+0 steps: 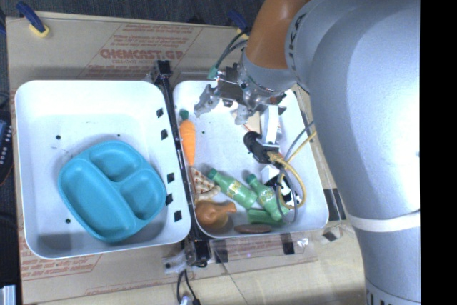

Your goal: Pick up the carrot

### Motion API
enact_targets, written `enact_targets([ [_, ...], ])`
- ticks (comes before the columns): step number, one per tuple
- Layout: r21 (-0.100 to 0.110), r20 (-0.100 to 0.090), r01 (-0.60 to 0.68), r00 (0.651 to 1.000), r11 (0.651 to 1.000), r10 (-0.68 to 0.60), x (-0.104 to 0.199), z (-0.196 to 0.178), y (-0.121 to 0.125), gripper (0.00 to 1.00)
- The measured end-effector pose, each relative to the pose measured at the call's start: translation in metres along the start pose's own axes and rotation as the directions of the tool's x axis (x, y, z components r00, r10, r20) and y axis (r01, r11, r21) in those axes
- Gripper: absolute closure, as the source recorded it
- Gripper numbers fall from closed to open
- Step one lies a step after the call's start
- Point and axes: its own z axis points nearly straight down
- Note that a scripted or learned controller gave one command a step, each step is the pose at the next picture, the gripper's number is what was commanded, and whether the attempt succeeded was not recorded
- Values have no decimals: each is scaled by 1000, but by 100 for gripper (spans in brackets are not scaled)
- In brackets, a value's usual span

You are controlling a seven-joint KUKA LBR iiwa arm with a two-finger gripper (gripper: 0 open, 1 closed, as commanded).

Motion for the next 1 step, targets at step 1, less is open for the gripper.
enact_targets([
  [1, 4, 1, -5, 1000, 1000, 5, -32, 61, 54, 0],
])
